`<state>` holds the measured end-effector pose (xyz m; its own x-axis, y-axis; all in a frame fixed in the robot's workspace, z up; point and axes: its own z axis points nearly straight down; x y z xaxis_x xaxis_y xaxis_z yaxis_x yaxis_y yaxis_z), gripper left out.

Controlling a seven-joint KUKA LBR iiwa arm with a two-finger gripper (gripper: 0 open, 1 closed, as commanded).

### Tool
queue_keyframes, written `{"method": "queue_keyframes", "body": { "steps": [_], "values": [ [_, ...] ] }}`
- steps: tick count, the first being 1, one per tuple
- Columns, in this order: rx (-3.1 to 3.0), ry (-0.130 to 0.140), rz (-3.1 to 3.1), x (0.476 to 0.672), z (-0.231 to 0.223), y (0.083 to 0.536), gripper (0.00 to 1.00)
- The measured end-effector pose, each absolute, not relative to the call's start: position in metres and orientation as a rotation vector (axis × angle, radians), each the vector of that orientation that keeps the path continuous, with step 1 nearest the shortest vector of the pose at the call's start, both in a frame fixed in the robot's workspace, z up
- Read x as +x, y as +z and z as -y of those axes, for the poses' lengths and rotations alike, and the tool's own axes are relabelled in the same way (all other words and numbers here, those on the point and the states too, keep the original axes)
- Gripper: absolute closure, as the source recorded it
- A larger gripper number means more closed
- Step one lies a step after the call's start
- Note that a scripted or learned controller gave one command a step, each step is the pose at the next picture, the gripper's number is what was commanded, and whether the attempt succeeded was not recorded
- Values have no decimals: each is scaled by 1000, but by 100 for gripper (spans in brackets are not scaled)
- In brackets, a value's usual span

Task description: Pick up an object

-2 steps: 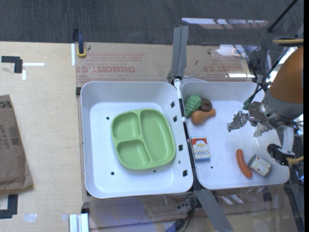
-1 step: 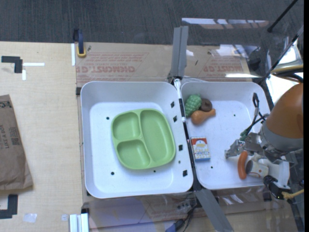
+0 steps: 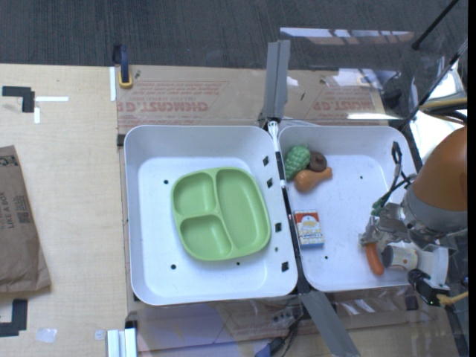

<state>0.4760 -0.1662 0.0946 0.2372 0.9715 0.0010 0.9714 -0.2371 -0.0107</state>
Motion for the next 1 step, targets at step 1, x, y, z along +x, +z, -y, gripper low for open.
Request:
{"method": "queue_keyframes", "body": {
  "steps": [1],
  "values": [
    [-2290, 6, 2146, 478, 125, 197, 100]
  ]
}}
